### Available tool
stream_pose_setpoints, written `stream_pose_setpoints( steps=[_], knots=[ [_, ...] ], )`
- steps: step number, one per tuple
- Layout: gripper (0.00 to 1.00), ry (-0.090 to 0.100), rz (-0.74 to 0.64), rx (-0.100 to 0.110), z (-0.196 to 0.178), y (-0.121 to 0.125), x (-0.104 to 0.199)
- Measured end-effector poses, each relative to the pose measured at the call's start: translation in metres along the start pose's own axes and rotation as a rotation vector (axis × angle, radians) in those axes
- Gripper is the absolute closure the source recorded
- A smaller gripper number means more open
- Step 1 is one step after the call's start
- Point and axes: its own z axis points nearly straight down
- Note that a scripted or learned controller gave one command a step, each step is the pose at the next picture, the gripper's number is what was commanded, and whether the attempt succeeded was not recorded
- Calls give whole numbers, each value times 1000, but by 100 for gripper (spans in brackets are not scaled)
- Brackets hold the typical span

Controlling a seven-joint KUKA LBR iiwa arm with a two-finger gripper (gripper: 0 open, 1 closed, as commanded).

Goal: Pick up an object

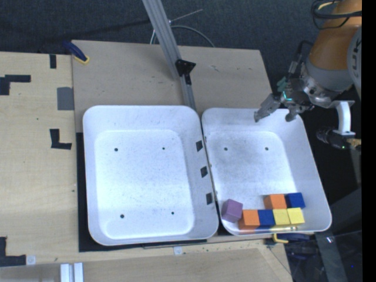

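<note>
— Grey and orange, that's the arm coming in at about two o'clock. How far has it got with the pick?

— By my reading, hardly started. The two-finger gripper (274,111) hangs over the far rim of the right-hand shallow white plastic bin (305,151), at roughly one o'clock of that bin. Its two dark fingers stand spread wide with nothing between them.

— So nothing lifted. Where are the things it could take?

— All in that same bin, bunched at its near edge, around six o'clock. A purple cube (232,209) sits at the left end of the cluster; beside it an orange block (251,217), a blue block (266,217) and two yellow blocks (288,216) in a row, with another orange block (274,201) and another blue block (295,200) just behind them. They look packed tight, touching.

— And the left-hand white bin (141,125)?

— I see only small dark dots on its floor. What's left, I'd judge, is everything: cross the bin, descend, close, lift.
</note>
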Motion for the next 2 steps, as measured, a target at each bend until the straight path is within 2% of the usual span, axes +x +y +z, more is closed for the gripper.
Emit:
stream_pose_setpoints(
  steps=[1, 2],
  knots=[
    [0, -1, -1, 2, 38, 30, 19],
    [0, 0, -1, 8, 118, 51, 41]
  ],
)
